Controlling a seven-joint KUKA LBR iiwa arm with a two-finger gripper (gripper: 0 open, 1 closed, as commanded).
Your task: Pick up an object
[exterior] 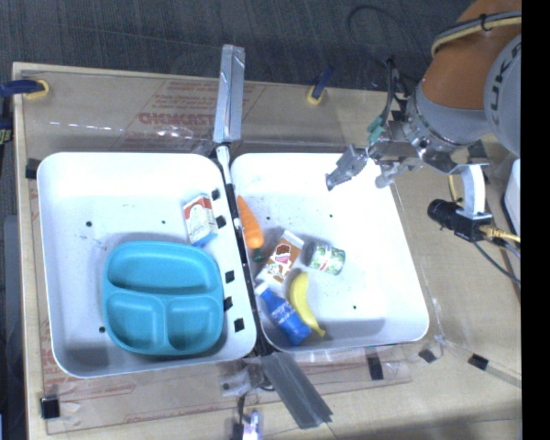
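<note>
One yellow banana [302, 302] lies curved, peel unbroken.

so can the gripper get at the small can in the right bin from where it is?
Probably yes. The gripper sits above the right bin's far side, and the can lies on open floor, its right side free; only a snack packet crowds its left.

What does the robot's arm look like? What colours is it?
The arm is fat, round and grey, with an orange band near the top. Its end effector is small, grey metal with two thin fingers, and dark cables run beside it.
</note>
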